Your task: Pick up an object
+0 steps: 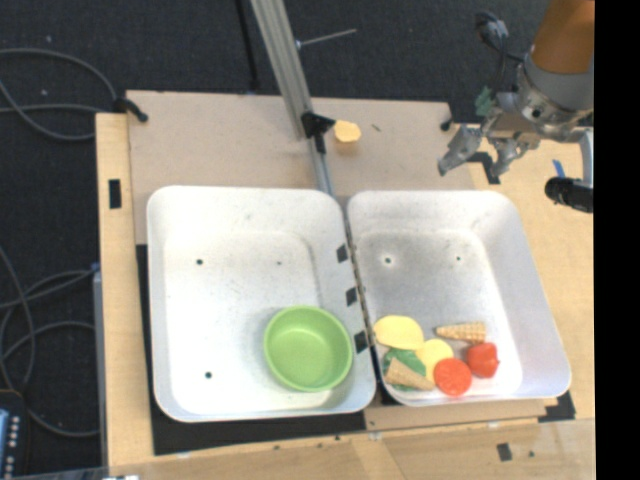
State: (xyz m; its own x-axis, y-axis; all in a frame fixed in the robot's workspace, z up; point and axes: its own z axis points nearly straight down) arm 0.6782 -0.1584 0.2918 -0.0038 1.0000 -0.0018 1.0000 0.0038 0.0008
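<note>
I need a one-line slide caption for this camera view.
Two-finger gripper open above the bench; round green plastic bowl in left white bin, small toy foods in right white bin.

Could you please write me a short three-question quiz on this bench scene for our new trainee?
1. True or false: the round green plastic bowl sits in the left shallow white bin.
2. Where do the small toy foods lie? A) the far edge of the left bin B) the near edge of the right shallow white bin C) on the dark floor
3. Fill in: the small yellow piece on the bench board beyond the bins lies next to the slanted grey metal ____.

Key:
1. True.
2. B; the two red round pieces, yellow pieces and cones cluster there.
3. Post. The two-finger gripper hangs above the board beyond the right bin, holding nothing.
</note>
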